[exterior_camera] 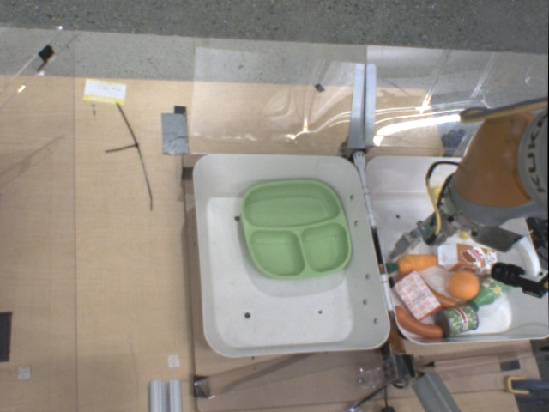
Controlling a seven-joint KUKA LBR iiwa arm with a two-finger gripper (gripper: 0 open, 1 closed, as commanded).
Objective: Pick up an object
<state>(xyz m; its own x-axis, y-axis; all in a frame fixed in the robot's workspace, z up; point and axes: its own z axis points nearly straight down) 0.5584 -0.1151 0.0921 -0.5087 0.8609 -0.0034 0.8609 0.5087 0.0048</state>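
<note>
A: Bins side by side on the worktop (94, 256). Left bin (214, 316) carries a green tray (296, 228) with three compartments, lying flat near the middle.

B: And the right bin (395, 187)?

A: That's where the pile is, bunched in the near corner. Orange ball (464, 285) sits on top, a carrot (417, 263) just to its left, a pink packet (418, 296) below that.

B: I see a sausage (418, 324) along the front wall, touching a can (459, 320) with a green label.

A: Right, and a white carton (463, 254) behind the ball, tilted.

B: Where's the arm (502, 166)?

A: Reaching in from the right, its orange band above the far half of the right bin. Grey wrist hangs just behind the pile.

B: And the pincer?

A: Cannot tell where it ends or how it stands; the wrist hides it. Nothing is visibly held.

B: So every item lies in the bin?

A: Yes, all resting together.
</note>
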